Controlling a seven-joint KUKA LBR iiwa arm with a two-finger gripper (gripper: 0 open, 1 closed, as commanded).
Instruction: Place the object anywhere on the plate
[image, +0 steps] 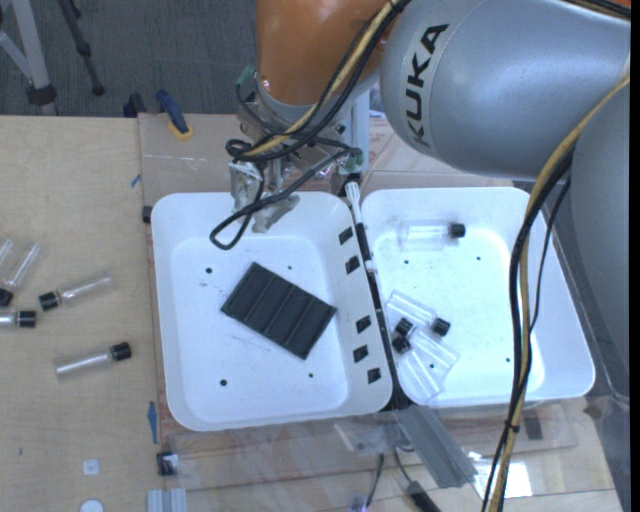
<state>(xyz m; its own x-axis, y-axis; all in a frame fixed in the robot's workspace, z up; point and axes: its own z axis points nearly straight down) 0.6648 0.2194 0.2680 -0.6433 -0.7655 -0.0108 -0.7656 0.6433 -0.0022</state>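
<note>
- Clear plastic vials (418, 335) with black caps lie heaped at the near middle of the right bin (560, 375), close to the divider; one of them looks to be the object to move, and none is lifted.
- Left bin (190, 400) next: the black ribbed plate (278, 309) lies flat and askew in its middle, nothing on it, so the placing is not yet done by my reading.
- One more vial (432, 233) sits alone near the right bin's far edge.
- Out on the bench (70, 180), well left of the bins, loose vials (70, 320) lie scattered, likely spares.
- Farthest back, the gripper (262, 197) hangs over the left bin's far edge, under the orange band (300, 50), tangled in cables. Nothing shows between its fingers; released or clenched, I cannot tell.
- My guess: it has the vial pile yet to reach.
</note>
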